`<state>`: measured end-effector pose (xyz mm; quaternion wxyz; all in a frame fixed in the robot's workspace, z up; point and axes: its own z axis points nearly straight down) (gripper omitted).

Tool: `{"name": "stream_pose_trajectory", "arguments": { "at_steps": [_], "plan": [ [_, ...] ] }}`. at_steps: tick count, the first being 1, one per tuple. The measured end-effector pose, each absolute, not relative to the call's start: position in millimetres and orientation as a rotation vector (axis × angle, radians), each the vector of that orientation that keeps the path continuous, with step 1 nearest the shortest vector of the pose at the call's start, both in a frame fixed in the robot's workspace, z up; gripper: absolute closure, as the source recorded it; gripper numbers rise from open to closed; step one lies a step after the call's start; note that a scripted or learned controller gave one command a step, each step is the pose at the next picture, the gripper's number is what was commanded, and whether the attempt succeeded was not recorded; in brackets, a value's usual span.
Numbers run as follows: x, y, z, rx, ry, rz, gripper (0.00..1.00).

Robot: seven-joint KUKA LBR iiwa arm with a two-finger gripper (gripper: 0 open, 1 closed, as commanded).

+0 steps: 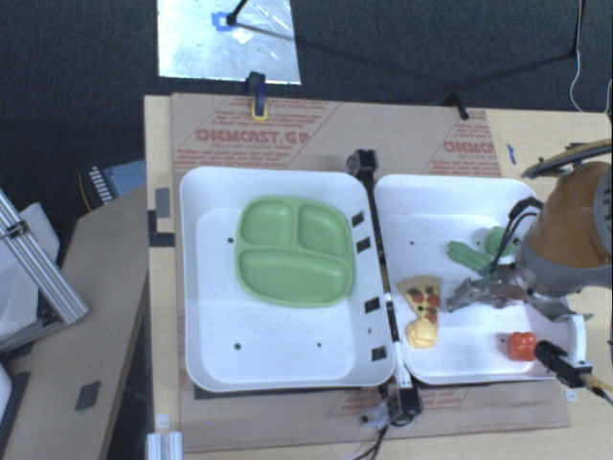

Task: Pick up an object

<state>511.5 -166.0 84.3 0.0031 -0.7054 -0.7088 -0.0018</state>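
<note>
The right bin (pixel 431 204) holds a toy pizza slice (pixel 422 295), a yellow lumpy toy (pixel 421 333) just below it, a long green toy vegetable (pixel 469 255) and a small red-orange toy (pixel 521 345) near the front right corner. My gripper (pixel 456 298) reaches in from the right and hangs low over the bin floor. It sits just right of the pizza slice and below the green vegetable. It looks open, with nothing between its fingers. The arm's grey and orange wrist hides the bin's right side.
The left bin (pixel 206 286) carries a green divided plate (pixel 292 252) at its middle. A black divider (pixel 374 247) runs between the two bins. Cardboard (pixel 287 132) lies under the bins, and a shiny sheet (pixel 225 27) lies on the dark floor behind.
</note>
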Motion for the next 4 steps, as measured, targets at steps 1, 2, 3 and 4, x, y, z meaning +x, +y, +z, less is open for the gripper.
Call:
{"name": "stream_pose_trajectory", "arguments": {
  "at_steps": [1,2,3,4],
  "plan": [
    [512.3,-168,95,-2.217,-2.226,-0.005,1.0],
    [523.2,-163,146,-2.221,-2.231,-0.006,1.0],
    [522.6,-165,190,-2.222,-2.23,-0.005,1.0],
    [524.4,-166,226,-2.22,-2.231,-0.005,1.0]
  ]
}}
